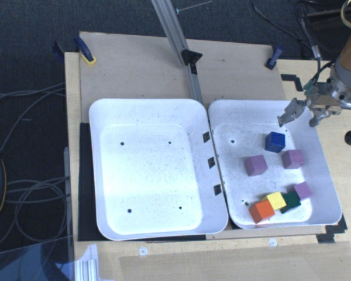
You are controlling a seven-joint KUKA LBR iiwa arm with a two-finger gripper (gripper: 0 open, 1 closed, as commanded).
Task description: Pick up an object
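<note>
Orange block (260,211) lies farthest below the end effector (303,115), whose fingers spread apart and empty above the blue cube (275,141), seemingly poised to descend.

Light is even and fairly bright from overhead, washing the two white bins (105,122) almost flat, with mild glare on their rims. Shadows are soft and short, as under the blue cube (275,141) just below the fingers (291,111). Focus is slightly soft throughout. The dark floor (23,28) far left of them stays dim and grainy.
</note>
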